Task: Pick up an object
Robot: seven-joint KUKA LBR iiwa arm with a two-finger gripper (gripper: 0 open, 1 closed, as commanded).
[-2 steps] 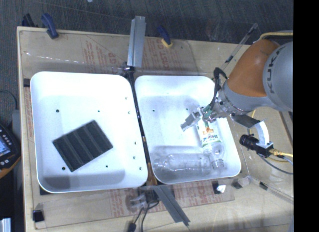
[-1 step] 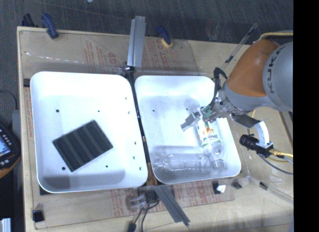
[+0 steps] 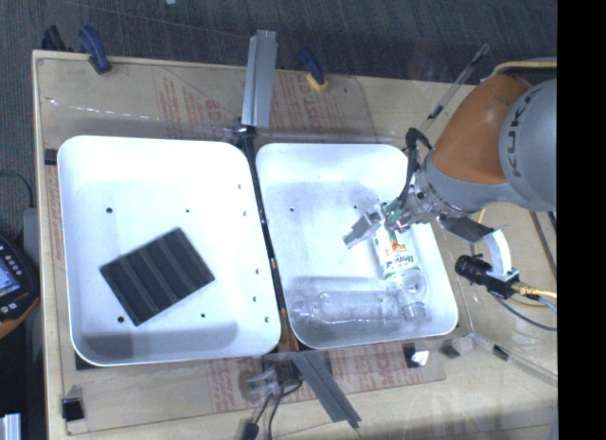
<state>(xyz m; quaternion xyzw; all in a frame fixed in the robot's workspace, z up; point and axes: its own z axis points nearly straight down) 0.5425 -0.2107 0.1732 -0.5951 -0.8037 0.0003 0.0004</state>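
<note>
Hand (image 3: 377, 223), finger state indeterminate, hovers beside small labelled bottle (image 3: 401, 263) near right bin's (image 3: 284, 173) right wall; misaligned descent risks glancing off.

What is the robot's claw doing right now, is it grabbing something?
Gripper: low in the right bin, just above the small labelled bottle. Whether it is open, shut, or holding anything cannot be told.

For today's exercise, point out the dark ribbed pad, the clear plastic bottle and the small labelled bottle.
dark ribbed pad (image 3: 157, 274), camera view, centre of its ribbed top
clear plastic bottle (image 3: 352, 308), camera view, middle of its body
small labelled bottle (image 3: 399, 260), camera view, its label
</note>
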